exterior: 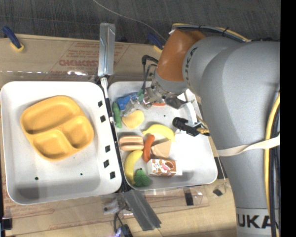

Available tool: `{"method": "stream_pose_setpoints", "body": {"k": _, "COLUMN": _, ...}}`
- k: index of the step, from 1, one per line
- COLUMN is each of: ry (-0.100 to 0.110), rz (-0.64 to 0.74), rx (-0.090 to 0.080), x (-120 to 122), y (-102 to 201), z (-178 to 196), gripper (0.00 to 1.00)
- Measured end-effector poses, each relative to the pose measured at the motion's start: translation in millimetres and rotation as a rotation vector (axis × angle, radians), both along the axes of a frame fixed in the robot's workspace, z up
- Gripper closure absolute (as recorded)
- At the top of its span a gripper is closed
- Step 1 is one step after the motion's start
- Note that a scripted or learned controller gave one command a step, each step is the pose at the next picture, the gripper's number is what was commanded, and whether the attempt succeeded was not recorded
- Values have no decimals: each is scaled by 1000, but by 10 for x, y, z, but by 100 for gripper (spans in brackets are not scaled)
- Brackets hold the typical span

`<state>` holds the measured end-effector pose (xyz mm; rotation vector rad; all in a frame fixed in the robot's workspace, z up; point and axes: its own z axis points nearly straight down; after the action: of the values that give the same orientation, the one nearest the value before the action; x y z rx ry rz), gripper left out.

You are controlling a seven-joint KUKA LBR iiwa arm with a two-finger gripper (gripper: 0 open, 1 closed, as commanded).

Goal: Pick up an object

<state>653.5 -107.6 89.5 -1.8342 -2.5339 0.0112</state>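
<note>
In the upper part of the right bin (207,174): gripper (147,98) low among toy food; grasp state cannot be told.
Nearest items: blue piece (124,104), pale yellow slice (133,118) just beside it. Outward: hot dog (131,142), banana (132,165), carton (162,167). Slice likely light, stiff, smooth; best pinched across its edges.

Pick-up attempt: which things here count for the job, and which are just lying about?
For the job: gripper, down in the right bin; blue object and pale yellow piece beside it; hot dog, carrot, banana, small carton.

Lying about: left bin, yellow divided tray, blue clamps.
</note>
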Motion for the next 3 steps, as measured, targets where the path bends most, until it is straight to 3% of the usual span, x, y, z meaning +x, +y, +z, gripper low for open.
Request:
{"method": "stream_pose_setpoints", "body": {"k": 1, "ry": -12, "rz": -35, "rx": -3, "x": -758, "y": -200, "z": 22, "gripper": 0}}
{"method": "stream_pose_setpoints", "body": {"k": 2, "ry": -13, "rz": -226, "rx": -4, "x": -433, "y": 0, "z": 20, "gripper": 0}}
{"method": "stream_pose_setpoints", "body": {"k": 3, "ry": -13, "rz": -222, "rx": -4, "x": -429, "y": 6, "z": 122, "gripper": 100}}
